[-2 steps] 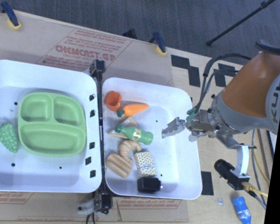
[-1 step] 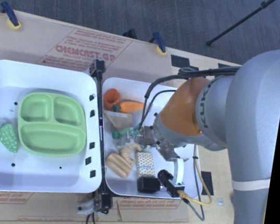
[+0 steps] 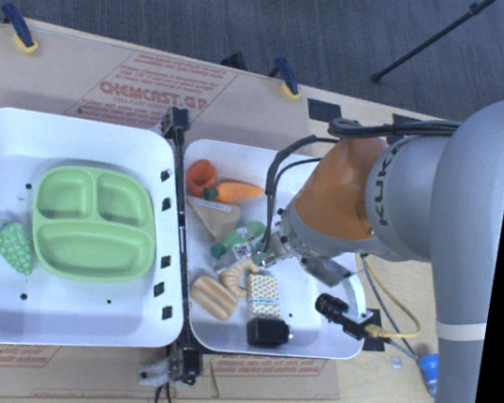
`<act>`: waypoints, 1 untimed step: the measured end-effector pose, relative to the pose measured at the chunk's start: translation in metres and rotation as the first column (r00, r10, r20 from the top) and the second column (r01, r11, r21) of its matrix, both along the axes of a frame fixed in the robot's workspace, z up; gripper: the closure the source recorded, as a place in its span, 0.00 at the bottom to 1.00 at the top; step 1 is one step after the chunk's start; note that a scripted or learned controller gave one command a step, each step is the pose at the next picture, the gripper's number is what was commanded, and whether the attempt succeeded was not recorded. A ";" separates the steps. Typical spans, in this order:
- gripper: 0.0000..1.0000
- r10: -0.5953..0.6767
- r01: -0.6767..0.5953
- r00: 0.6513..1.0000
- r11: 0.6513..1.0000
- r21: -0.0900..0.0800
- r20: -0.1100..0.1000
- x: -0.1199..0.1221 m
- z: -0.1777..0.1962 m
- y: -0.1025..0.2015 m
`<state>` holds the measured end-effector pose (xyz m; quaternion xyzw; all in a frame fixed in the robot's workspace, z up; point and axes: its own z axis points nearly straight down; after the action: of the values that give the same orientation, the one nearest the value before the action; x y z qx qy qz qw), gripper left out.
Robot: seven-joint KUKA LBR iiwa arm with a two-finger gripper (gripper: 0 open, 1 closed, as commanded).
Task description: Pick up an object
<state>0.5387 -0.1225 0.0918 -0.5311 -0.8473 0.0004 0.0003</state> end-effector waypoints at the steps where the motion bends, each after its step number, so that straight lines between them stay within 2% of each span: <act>1: 0.00 0.293 -0.293 0.956 0.956 0.003 -0.004 -0.013 0.000 0.020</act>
<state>0.5252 -0.1023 0.0913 -0.3997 -0.9166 0.0005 0.0025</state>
